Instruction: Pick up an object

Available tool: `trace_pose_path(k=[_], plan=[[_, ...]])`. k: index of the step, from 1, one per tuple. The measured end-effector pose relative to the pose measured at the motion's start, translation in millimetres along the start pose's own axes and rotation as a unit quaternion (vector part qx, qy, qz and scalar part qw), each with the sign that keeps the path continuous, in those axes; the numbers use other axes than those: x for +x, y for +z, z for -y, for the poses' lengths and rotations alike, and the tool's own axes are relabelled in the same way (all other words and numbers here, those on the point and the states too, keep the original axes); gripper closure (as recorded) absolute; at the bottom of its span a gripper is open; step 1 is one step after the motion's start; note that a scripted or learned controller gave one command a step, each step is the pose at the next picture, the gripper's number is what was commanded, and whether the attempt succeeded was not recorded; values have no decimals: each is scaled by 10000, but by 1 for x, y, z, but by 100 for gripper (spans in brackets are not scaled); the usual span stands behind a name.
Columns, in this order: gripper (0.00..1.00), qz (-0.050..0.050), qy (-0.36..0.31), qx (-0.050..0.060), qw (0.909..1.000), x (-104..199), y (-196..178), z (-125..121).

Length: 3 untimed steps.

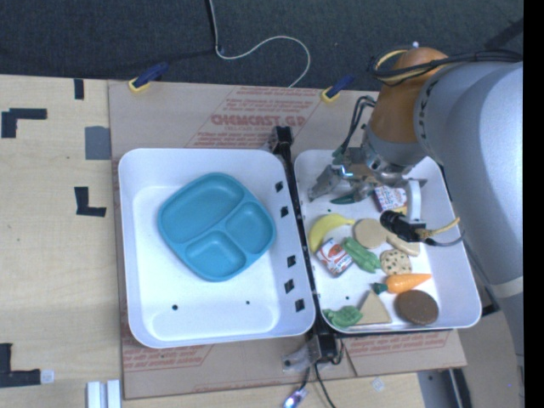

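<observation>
Camera view: gripper (333, 183) low over the right bin (455, 300), far-left corner, fingers spread with nothing between them. Banana (328, 227) just nearside of gripper; carrot (406, 283) and brown disc (416, 307) further toward the bin's near edge.

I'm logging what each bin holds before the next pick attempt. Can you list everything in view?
left bin: 1, white, left half of the bench
divided plate: 1, blue, in the left bin
right bin: 1, white, beside the left bin
banana: 1, yellow, right bin's left side
carrot: 1, orange, right bin, lower part
round brown piece: 1, right bin's near corner
cookie: 1, tan with dark chips, above the carrot
cable: 1, white, behind the bins
arm: 1, grey with orange band, from the right
gripper: 1, over the right bin's far end
</observation>
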<state>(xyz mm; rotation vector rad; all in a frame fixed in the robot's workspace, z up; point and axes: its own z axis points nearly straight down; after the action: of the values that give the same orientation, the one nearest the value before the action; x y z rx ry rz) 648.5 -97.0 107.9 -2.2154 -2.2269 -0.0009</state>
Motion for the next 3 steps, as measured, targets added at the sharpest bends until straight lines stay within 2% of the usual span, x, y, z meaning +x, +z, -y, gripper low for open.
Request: trace_pose_path(k=[1,3], plan=[[100,0,8,9,10000,-1,-10,1],[100,-7,-5,10,10000,0,-30,1]])
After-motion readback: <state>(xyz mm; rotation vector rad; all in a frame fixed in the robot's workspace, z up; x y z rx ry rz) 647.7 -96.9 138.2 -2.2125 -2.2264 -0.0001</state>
